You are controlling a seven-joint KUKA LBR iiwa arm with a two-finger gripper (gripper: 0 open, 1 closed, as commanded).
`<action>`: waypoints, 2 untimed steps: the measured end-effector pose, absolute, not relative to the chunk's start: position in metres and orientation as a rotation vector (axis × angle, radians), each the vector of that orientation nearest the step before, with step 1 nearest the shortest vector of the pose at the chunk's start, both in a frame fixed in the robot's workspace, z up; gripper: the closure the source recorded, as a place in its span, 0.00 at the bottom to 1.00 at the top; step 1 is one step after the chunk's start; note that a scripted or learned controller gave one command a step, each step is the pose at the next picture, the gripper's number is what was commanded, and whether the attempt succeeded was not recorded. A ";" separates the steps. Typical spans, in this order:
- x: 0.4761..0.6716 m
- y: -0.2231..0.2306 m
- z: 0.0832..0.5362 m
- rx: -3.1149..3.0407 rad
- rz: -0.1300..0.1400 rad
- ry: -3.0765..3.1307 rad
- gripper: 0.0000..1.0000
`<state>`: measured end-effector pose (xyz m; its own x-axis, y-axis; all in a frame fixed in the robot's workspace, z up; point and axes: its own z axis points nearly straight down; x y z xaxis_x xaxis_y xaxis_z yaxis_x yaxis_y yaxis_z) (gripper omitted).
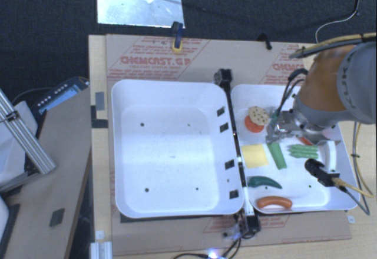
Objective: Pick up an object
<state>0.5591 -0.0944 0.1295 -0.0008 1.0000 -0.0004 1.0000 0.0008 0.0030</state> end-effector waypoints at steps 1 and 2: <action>0.492 -0.131 0.131 2.228 -0.004 2.220 1.00; 0.556 -0.100 0.250 2.200 0.016 2.223 1.00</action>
